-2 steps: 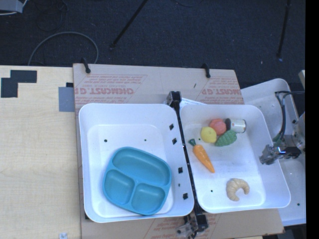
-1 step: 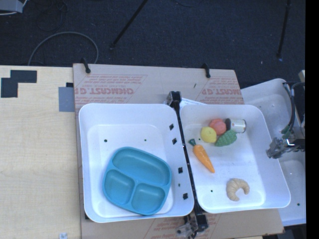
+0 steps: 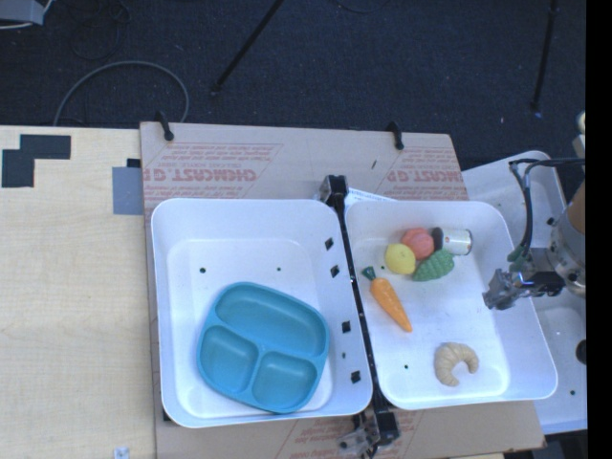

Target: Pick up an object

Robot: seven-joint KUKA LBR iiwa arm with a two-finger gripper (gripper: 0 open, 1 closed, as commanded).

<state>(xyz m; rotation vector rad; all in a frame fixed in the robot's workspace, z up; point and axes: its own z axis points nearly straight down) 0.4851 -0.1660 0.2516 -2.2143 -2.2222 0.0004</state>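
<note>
The right bin [image 3: 521,352] holds several toy foods. An orange carrot [image 3: 391,303] lies near its left wall. Behind it sit a yellow lemon [image 3: 401,258], a pink-red round fruit [image 3: 417,241], a green knobbly piece [image 3: 434,266] and a small silver can [image 3: 454,242] on its side. A tan croissant [image 3: 456,362] rests near the front. My gripper [image 3: 499,293] hangs low at the bin's right side, apart from all of them, with nothing seen in it.
A blue divided tray [image 3: 263,345] lies in the left bin [image 3: 182,228]. A black divider clip strip [image 3: 346,285] runs between the bins. Cables [image 3: 524,208] trail beside the arm on the right.
</note>
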